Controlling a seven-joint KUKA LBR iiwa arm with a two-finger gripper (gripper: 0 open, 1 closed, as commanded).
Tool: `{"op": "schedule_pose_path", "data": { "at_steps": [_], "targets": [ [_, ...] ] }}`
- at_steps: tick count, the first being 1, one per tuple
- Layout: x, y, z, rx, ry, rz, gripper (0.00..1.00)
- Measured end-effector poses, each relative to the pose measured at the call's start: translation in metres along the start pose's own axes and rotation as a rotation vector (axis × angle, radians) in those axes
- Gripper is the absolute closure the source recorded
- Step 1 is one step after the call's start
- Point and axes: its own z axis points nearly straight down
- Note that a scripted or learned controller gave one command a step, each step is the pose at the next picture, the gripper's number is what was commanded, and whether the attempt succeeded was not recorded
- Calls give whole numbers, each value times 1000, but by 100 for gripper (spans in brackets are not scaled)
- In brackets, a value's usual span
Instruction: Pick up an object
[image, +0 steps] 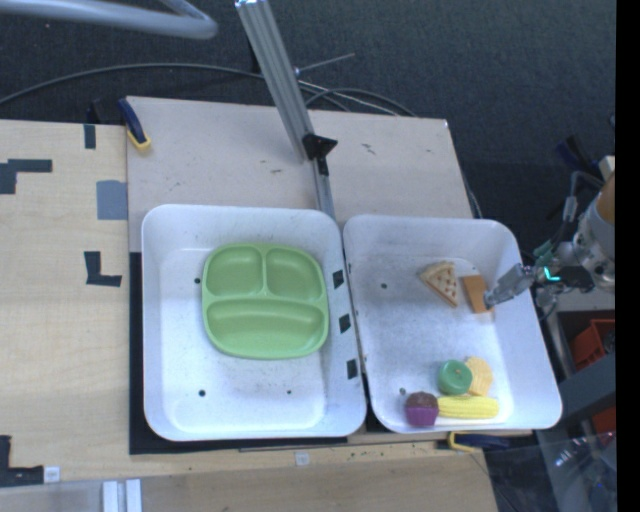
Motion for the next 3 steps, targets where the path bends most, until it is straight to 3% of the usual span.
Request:
{"op": "schedule_pose_path", "data": {
  "at_steps": [3],
  "targets": [
    [-10,6,143,6,1,1,0]
  ]
}}
